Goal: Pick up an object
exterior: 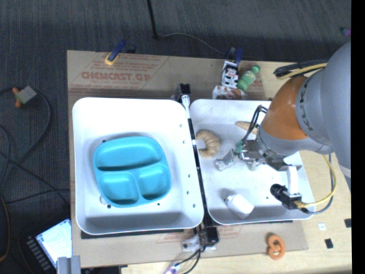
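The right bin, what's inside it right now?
In the right bin lie a tan doughnut-shaped toy by its left wall and a small white object near the front. The gripper reaches in; the arm hides the bin's right part.

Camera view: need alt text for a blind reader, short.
A grey robot arm with an orange band reaches from the right into the right white bin, its pincer low near a tan doughnut-shaped object and above a small white object. The left white bin holds a blue divided tray.
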Robot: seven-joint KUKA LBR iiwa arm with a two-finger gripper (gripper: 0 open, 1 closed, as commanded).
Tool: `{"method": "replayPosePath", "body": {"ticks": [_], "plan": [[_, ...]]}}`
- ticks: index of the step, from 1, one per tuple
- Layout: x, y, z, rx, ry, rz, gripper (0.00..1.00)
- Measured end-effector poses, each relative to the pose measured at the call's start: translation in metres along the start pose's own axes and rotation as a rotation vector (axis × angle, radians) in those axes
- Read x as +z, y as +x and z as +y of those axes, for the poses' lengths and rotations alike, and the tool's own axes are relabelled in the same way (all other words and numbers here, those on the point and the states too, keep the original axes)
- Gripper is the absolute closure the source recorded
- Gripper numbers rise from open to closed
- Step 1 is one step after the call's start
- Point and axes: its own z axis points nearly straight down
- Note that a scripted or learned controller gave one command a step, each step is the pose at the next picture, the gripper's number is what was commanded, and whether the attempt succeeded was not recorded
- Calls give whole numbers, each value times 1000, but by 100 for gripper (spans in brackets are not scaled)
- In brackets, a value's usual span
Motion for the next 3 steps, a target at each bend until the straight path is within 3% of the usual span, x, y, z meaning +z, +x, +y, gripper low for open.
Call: {"method": "replayPosePath", "body": {"ticks": [3], "plan": [[-17, 14, -45, 1, 2, 2, 0]]}}
